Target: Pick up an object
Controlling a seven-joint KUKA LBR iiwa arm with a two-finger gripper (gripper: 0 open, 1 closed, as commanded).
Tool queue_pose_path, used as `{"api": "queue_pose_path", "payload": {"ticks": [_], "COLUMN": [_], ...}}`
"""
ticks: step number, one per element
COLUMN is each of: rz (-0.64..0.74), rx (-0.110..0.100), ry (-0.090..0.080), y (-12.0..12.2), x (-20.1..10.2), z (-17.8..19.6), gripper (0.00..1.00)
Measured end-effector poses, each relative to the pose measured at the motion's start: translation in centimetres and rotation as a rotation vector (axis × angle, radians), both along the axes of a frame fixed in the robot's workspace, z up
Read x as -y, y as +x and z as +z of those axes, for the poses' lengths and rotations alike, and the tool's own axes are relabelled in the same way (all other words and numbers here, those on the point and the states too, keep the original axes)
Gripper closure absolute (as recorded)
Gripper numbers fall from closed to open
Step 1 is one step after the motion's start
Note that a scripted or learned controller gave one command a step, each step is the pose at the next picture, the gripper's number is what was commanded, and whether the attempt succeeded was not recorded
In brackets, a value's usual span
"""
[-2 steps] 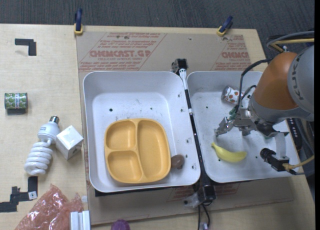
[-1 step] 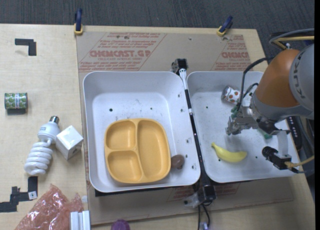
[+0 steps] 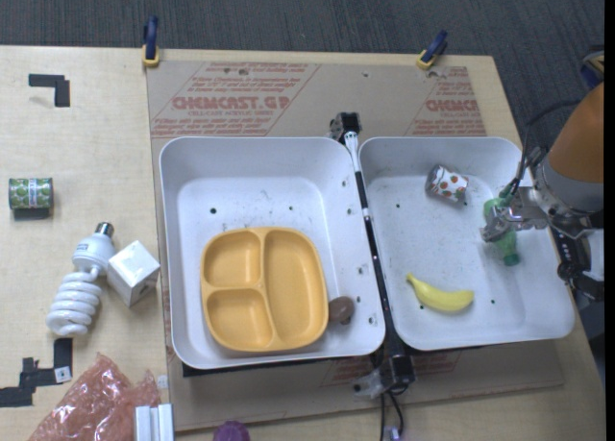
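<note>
- Two white bins sat side by side on the bench, the left bin [image 3: 183,189] and the right bin [image 3: 404,156].
- The arm [image 3: 586,146] reached in from the right, its gripper [image 3: 502,220] low over the right bin's right side.
- A green object [image 3: 506,243] stood at the gripper's tip; I could not tell whether the gripper was open, closed, or holding it.
- A banana [image 3: 440,296] lay near the right bin's front, well apart from the gripper.
- A small patterned cup [image 3: 448,183] lay tipped near that bin's back.
- The left bin held a yellow divided plate [image 3: 263,288], with a brown lump [image 3: 340,309] just beside its right edge.
- Outside the bins, to the left, lay a bulb [image 3: 81,282], a white cube [image 3: 134,271] and a green can [image 3: 30,195].
</note>
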State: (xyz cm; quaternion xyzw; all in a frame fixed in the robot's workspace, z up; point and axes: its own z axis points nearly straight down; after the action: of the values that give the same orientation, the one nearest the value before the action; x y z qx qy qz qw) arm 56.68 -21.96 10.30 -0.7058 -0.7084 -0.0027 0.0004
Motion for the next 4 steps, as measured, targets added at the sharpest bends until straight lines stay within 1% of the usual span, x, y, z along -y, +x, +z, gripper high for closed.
{"api": "queue_pose_path", "payload": {"ticks": [1,2,3,4], "rz": [-0.002,-0.002,-0.004,-0.006], "rx": [-0.002,-0.002,-0.003,-0.004], "ry": [-0.005,-0.005,-0.005,-0.004], "y": [2.6,2.6,0.7,-6.3], "x": [-3.6,-3.6,-5.9,-11.0], "z": [6.3,6.3,-1.1,-1.1], "gripper": [1.00,0.00,0.00,0.00]}}
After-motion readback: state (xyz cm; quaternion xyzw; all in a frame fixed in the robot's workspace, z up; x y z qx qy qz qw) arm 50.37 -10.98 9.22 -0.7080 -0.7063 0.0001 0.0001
